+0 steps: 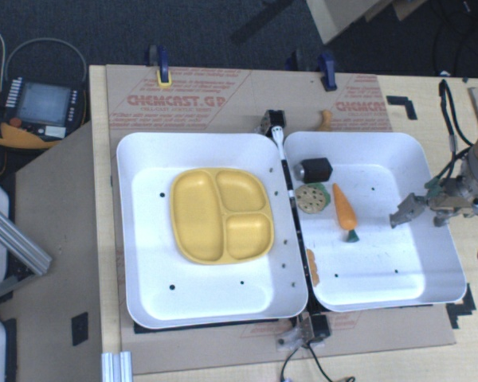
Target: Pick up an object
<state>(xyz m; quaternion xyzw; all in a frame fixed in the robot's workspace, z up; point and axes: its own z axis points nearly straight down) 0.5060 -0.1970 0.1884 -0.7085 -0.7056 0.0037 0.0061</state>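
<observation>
Leftmost, a yellow divided plate (pixel 221 214) is seen in the left bin (pixel 143 293). Toward the right bin's (pixel 398 289) left edge, a black block (pixel 315 169), a round cookie (pixel 311 198) and a carrot (pixel 345 208) are set. At its right edge the gripper (pixel 410 210) is seen parted, grasping nothing.

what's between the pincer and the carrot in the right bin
Nothing visible. The pincer sits over the right edge of the right bin, and only bare white floor lies between it and the toy carrot. The round cookie-like disc and the black block lie beyond the carrot, toward the divider.
</observation>
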